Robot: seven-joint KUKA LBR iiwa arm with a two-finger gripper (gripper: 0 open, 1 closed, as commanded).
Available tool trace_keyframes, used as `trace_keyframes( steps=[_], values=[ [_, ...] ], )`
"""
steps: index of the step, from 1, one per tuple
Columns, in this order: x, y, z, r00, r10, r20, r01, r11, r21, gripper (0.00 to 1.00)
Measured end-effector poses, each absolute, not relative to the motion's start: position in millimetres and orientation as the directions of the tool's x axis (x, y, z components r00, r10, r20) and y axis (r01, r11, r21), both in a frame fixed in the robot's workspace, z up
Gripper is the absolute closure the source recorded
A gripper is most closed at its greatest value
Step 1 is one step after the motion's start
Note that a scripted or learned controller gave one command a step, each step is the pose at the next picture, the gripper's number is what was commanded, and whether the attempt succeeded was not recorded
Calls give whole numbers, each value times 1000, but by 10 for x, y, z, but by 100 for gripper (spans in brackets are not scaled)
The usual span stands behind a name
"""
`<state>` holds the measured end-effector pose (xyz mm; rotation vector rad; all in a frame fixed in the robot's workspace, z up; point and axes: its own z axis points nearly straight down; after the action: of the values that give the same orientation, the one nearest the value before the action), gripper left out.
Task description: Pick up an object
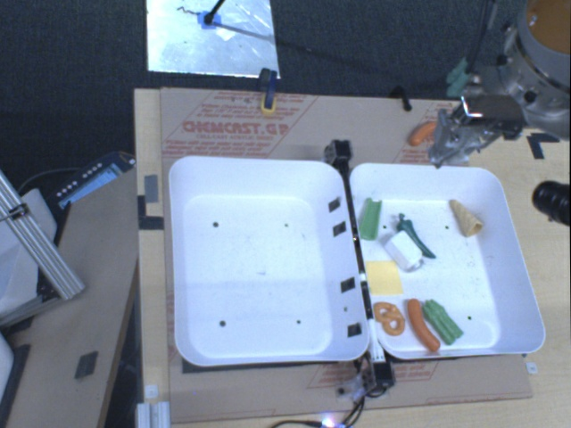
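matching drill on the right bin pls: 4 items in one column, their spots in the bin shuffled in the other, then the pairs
Things:
1. pretzel
2. cone
3. yellow square
4. green stick

Places in the right bin:
A. far side, toward the right wall
B. far side, by the left wall
C. near left corner
D. by the left wall, about midway between far and near rims

Pairs: 1-C, 2-A, 3-D, 4-B
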<state>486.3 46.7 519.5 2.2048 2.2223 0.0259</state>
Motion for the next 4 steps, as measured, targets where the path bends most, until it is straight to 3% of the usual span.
trace_keyframes(
  steps=[1,2,3,4],
  values=[
    [4862,674,4089,-5,1000,-1,1000,5,-7,100],
    [4868,615,5424,-5,1000,3,1000,5,16,100],
    [4958,1152,4473,-7,1000,0,1000,7,-3,100],
    [4863,1023,5392,-5,1000,2,1000,5,9,100]
  ],
)
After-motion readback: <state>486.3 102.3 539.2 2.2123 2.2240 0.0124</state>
